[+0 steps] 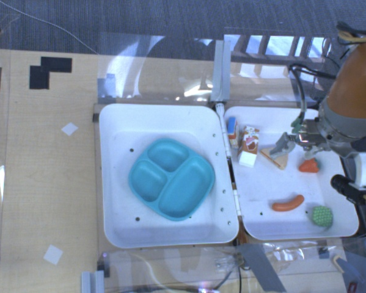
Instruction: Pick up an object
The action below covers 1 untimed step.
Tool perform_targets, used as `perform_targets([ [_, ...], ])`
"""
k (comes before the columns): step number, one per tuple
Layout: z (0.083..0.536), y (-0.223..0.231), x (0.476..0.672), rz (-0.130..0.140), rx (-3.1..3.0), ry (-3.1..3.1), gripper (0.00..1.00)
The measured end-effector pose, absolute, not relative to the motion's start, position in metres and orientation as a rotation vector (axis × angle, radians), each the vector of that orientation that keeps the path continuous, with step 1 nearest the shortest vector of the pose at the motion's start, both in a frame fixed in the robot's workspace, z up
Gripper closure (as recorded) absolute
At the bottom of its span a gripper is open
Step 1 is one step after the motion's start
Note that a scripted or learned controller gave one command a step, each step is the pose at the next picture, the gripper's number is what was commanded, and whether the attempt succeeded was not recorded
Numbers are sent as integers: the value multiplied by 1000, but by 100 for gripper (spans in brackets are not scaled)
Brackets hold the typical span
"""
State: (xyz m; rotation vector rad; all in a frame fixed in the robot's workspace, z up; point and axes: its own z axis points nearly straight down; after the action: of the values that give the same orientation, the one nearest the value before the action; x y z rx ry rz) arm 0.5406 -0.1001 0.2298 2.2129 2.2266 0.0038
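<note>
- Two white bins sit side by side on a pale wooden bench point(42, 182), with dark carpet point(140, 11) beyond.
- Left bin point(115, 224) holds a blue divided plate point(172, 179).
- Right bin point(256, 221) holds a sausage point(288, 203), green ball point(321, 216), red piece point(309, 166), small carton point(250, 140) and white block point(248, 159).
- Gripper point(285, 146) hangs over a tan wedge point(277, 159), perhaps touching it; I cannot tell its grip.

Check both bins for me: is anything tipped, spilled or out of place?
Nothing is spilled or broken. The blue divided plate sits skewed in the left bin. In the right bin, the small carton lies on its side, and the sausage, green ball and orange piece lie loose.
</note>
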Motion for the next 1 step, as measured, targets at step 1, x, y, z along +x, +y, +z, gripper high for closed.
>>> perform_targets([
  [1, 146, -142, 587, 2, 2259, 2181, 0],
])
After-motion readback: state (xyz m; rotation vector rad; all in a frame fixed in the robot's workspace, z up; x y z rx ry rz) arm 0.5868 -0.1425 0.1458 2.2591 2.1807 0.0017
